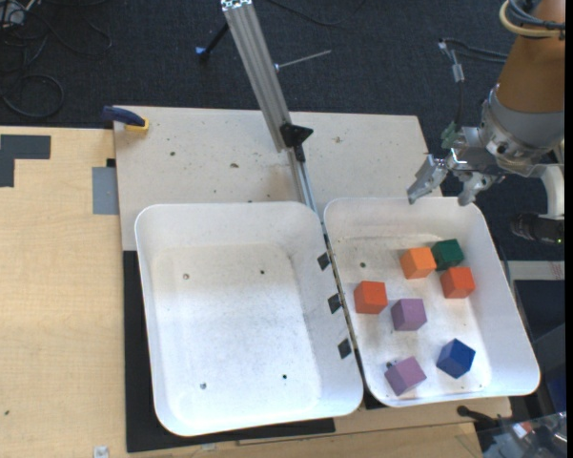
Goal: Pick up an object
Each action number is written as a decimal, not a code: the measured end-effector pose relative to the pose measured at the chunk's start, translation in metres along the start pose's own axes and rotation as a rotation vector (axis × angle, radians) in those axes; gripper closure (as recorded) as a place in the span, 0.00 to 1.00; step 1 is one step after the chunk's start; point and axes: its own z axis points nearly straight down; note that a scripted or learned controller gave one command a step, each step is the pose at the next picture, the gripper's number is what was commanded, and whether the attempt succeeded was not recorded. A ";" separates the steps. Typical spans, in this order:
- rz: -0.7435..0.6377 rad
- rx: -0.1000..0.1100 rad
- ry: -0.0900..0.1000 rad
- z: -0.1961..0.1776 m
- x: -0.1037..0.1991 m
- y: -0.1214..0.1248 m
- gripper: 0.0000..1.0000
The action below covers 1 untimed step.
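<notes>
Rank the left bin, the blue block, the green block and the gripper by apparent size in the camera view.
1. Left bin, by far the largest.
2. Gripper, fingers and mount together.
3. Blue block.
4. Green block, partly hidden behind the light orange block; it also sits farther from the camera, so its true size may match the blue one.

Two white bins [234,404]; in the right one, three orange cubes [370,297], two purple [408,314], one green [448,252], one blue [456,358].

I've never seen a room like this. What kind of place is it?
Probably a robot lab. A robot arm hangs over a bench with two white bins, one holding coloured blocks, and cables lie on the carpet.
</notes>
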 end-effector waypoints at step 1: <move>-0.002 -0.005 -0.001 -0.003 0.000 0.001 0.00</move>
